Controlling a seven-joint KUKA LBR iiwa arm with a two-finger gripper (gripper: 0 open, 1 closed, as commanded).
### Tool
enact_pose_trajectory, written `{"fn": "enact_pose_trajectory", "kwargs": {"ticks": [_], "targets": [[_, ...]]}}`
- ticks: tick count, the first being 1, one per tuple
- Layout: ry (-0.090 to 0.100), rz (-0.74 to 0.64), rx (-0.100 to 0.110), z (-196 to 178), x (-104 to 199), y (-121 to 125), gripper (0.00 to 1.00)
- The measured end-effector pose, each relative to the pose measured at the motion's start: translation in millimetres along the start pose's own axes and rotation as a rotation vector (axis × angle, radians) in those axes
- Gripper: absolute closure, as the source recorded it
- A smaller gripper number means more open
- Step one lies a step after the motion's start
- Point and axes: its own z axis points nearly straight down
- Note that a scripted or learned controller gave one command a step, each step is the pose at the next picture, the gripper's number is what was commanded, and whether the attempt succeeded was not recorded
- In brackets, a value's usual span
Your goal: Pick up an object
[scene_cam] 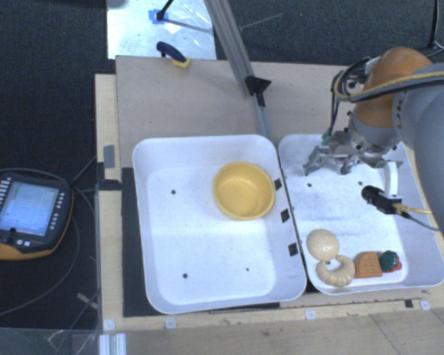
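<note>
The right bin (pixel 296 198) is the landmark here. The gripper (pixel 333 159) hangs over its far left part, close to the far rim, and the grey arm (pixel 422 117) with its orange band (pixel 388 72) comes in from the right above it. How the jaws stand, I cannot tell, and nothing is seen held there.

In the near part of this bin lie four small things close together. An egg (pixel 323 243) is at the left, and a pale ring (pixel 336 271) touches it on the near side. Just right of the ring is an orange piece (pixel 368 264), and a small green and red thing (pixel 389 260) sits beside that. All are well apart from the gripper.

Left of the right bin is the left bin (pixel 163 220), touching it. A yellow bowl (pixel 243 190) stands upright in it, near the shared edge. Far left of both bins, a pendant (pixel 26 213) lies on the floor.
</note>
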Motion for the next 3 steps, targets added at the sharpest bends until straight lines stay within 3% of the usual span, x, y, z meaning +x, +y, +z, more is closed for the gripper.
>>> {"fn": "enact_pose_trajectory", "kwargs": {"ticks": [1, 3], "targets": [[0.000, 0.000, -0.005, -12.8, 0.0, 1.5, 1.00], [-0.001, 0.001, -0.008, -120.5, -17.1, -3.7, 1.00]]}}
